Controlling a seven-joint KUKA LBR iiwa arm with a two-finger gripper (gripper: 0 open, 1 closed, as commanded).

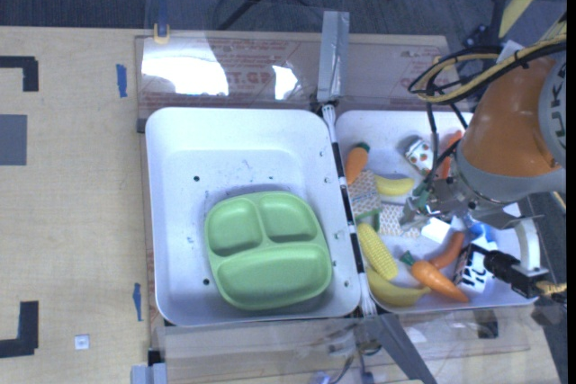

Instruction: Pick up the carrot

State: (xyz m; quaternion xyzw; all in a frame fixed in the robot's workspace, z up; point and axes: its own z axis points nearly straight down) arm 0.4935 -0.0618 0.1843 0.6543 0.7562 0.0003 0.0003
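While my arm reaches in from the right side of the camera view, my gripper (418,209) hangs low over the middle of the right bin (396,123), its tip above the checked cloth (367,191) and just beside the small banana (393,186). Target location: the carrot (434,277) lies near the bin's lower edge, below and slightly right of my gripper, close but apart from it. Its long axis runs from upper left, where the green top sits, to lower right. A second orange piece (356,162) with a green top lies toward the upper left of the bin, against the divider. Corn (377,249) and a large banana (396,291) flank the target's left. Claw aperture: I cannot tell; nothing is visibly held.
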